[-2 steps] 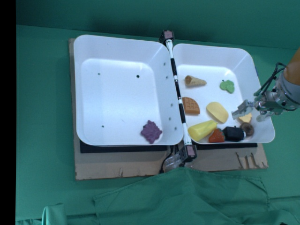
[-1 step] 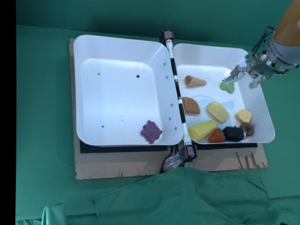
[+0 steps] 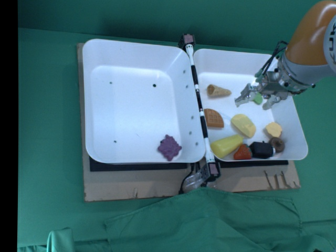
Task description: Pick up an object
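Gripper: two-finger metal gripper (image 3: 258, 96), fingers apart, straddling small green object (image 3: 258, 99).
Placement: far right of right white bin (image 3: 297, 135), likely positioned for grasp.

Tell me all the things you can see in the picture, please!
purple toy: 1, purple, left bin, near front right corner
cone: 1, tan, right bin, back
waffle: 1, brown, right bin, left side
yellow pieces: 3, yellow, right bin, middle and front
red piece: 1, red, right bin, front
black piece: 1, black, right bin, front
doughnut: 1, brown, right bin, front right
green piece: 1, green, right bin, at the gripper
bins: 2, white, side by side
gripper: 1, grey, over right bin
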Tool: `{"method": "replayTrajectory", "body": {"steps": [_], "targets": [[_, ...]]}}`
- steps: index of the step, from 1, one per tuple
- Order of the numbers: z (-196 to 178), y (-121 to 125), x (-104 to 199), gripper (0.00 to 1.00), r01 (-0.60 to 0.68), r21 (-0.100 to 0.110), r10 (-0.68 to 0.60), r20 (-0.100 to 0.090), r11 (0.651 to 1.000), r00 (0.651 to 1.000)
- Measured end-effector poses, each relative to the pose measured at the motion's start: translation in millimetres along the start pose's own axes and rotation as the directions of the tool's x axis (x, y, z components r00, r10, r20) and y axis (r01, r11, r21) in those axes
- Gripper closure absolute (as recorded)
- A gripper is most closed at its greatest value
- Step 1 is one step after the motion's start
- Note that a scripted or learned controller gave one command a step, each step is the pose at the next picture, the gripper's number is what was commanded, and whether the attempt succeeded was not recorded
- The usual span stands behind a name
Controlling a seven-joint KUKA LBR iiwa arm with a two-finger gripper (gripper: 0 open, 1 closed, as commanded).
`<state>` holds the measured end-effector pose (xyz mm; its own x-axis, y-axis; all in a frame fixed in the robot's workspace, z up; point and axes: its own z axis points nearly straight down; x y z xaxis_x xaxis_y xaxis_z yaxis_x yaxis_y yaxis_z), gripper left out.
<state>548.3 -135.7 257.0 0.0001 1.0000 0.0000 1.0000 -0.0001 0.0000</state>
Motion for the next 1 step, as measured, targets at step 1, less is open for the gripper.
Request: {"method": "replayTrajectory", "body": {"steps": [1], "targets": [[77.0, 4.7, -2.4, 0.0, -0.004, -0.008, 0.004, 0.003, 1.0, 1.0]]}}
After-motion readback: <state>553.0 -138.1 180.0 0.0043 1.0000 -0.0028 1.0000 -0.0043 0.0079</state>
